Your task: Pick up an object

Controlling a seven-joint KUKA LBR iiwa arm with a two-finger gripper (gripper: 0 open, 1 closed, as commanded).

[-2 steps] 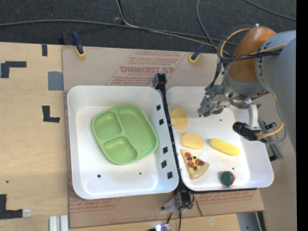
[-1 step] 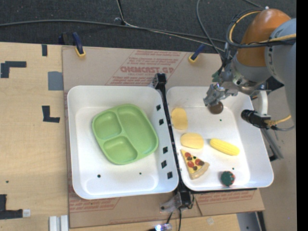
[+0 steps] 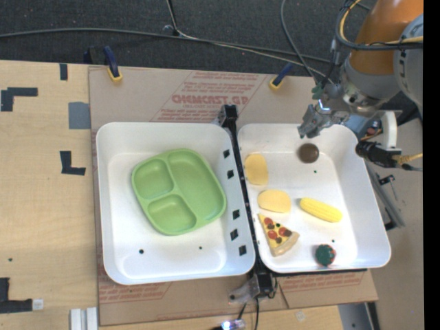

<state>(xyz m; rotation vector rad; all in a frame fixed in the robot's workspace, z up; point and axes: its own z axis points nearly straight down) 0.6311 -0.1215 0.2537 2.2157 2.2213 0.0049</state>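
Note:
My gripper [image 3: 311, 127] hangs over the far edge of the right bin [image 3: 371, 205], just above and left of a small brown round object [image 3: 309, 153]. Nothing shows between its fingers. Lower in the same bin lie a pale yellow oval piece [image 3: 256, 168], a yellow rounded piece [image 3: 275, 201], a corn cob [image 3: 320, 210], a pizza slice [image 3: 278, 234] and a small green and red object [image 3: 325, 254].
The left bin [image 3: 110, 205] holds a green divided tray [image 3: 178, 190]. A black divider [image 3: 234, 184] runs between the two bins. Cables [image 3: 302, 40] loop above the arm at the back. Two clamps [image 3: 112, 66] hold the cardboard base.

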